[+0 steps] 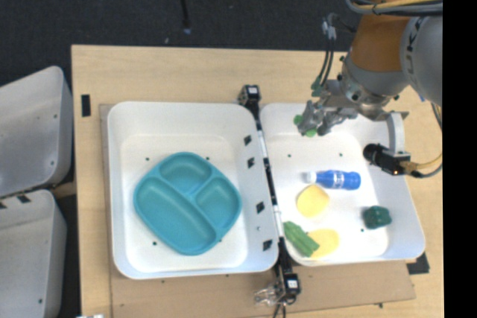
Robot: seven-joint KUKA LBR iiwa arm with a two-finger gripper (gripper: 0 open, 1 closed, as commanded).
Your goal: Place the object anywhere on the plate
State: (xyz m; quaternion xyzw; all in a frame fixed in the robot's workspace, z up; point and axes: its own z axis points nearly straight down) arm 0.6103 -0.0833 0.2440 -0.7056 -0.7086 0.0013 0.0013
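A dark floor surrounds a pale wooden bench (pixel 186 71) that carries two white bins side by side. The left bin (pixel 119 160) holds a teal plate (pixel 188 202) with three compartments, lying a little toward 7 o'clock of that bin's centre. The right bin (pixel 402 234) holds the loose things: a blue bottle (pixel 337 179) on its side near the middle, a yellow piece (pixel 313 200) just at 7 o'clock from it, a second yellow piece (pixel 326 240) lower down, a green piece (pixel 299 237) touching that one at its 9 o'clock, and a dark green lump (pixel 377 217) toward 4 o'clock of the bin.

The arm (pixel 387 26) comes in from 2 o'clock, and its gripper (pixel 311 123) hangs over the right bin's 11 o'clock corner. Something small and green shows at its tip, but whether that is a held object or part of the tool, and whether the pincer is released or clenched, I cannot tell.

Nothing lies on the plate, so the task looks to be at the carrying or picking stage. If an object is in hand, the next move calls for a sweep toward 8 o'clock over the divider, then a release above the plate.
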